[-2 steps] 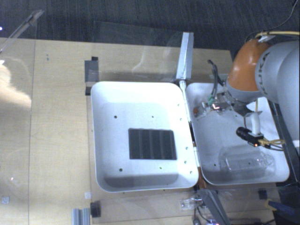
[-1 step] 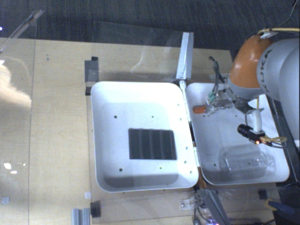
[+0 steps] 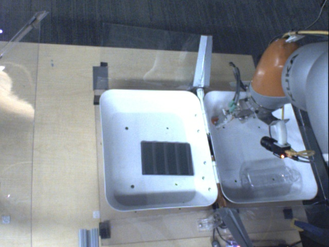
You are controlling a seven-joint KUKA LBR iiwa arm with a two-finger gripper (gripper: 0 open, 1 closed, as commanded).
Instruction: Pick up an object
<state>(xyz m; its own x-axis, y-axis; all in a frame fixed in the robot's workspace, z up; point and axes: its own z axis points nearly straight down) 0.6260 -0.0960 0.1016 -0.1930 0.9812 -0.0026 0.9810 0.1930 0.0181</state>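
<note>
At three o'clock: your grey two-finger gripper (image 3: pixel 237 110) hangs over the right-hand shallow white bin (image 3: pixel 226 181).
Fingers: you cannot tell.
Risk: the clear plastic bottle (image 3: pixel 270 176) at five o'clock may roll away.

Showing white on both bins: left bin (image 3: pixel 110 153) carrying a dark grey ribbed mat (image 3: pixel 167 158), right bin (image 3: pixel 226 181) holding a clear, colourless bottle (image 3: pixel 270 176). Gleaming grey and orange on the arm (image 3: pixel 288 68), over a pale wood-toned bench (image 3: pixel 56 153).
</note>
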